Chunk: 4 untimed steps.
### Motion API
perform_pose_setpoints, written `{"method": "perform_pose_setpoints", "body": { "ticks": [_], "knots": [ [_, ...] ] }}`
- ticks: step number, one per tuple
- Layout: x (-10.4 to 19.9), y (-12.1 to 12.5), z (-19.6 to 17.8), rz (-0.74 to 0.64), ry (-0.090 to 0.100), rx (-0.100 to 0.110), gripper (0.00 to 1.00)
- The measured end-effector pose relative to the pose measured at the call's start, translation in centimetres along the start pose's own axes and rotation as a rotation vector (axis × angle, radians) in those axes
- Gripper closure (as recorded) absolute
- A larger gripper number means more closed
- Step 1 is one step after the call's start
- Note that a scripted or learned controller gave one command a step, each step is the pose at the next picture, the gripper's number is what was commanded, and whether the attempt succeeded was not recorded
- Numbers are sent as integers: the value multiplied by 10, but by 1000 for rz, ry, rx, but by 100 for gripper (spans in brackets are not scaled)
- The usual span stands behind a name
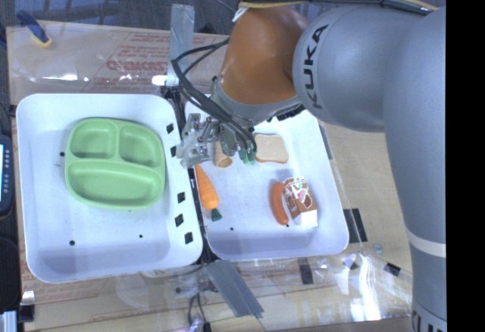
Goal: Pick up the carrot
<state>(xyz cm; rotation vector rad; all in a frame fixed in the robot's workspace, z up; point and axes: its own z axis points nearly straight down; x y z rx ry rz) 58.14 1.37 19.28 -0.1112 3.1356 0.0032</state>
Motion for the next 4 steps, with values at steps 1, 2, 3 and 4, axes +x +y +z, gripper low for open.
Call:
{"method": "perform_pose_setpoints", "body": {
  "ticks": [1, 2, 3, 4],
  "knots": [
    [-64, 10, 3, 141, 4, 3, 100],
    [-74, 32, 2, -292, 1, 1, 100],
    [-72, 32, -79, -736, -3, 2, 100],
    [-79, 30, -73, -1160, -1, -1, 100]
  ]
}}
